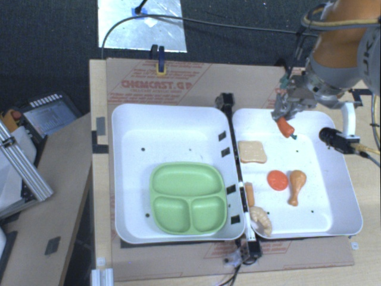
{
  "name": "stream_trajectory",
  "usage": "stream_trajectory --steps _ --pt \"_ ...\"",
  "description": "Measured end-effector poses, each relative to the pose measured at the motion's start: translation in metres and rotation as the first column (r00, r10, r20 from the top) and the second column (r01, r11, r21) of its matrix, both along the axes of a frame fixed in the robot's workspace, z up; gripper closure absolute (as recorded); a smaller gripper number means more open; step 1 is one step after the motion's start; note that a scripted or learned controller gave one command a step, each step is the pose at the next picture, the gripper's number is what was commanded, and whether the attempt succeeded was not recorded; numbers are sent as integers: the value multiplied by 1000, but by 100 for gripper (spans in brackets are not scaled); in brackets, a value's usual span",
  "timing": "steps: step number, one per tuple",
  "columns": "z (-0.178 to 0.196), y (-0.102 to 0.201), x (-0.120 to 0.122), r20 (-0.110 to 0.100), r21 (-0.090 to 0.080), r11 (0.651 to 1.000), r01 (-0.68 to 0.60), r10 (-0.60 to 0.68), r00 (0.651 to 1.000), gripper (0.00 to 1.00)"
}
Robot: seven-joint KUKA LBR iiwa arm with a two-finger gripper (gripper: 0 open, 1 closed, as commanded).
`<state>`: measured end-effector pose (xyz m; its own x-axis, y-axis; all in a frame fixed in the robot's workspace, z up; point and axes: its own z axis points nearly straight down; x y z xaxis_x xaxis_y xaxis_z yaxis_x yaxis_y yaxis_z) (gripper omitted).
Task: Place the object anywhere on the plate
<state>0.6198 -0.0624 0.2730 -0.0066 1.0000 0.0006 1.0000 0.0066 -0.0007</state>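
Orange and small, a carrot-like toy hangs clamped in the closed pincer above the right white bin, lifted clear presumably for carrying leftward to the green divided plastic plate in the left bin.

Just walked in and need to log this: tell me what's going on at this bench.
The grey KUKA arm has its gripper raised over the back of the right bin, with a small orange carrot-like toy between its fingers. The green divided plate sits in the left bin with nothing on it yet. Lying in the right bin are a toast slice, a red tomato slice, a drumstick and a shrimp.
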Motion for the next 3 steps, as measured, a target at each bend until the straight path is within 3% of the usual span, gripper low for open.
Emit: stream_trajectory --steps 3 --pt "-33 143 -58 0 1 1000 -1 1 1000 100"
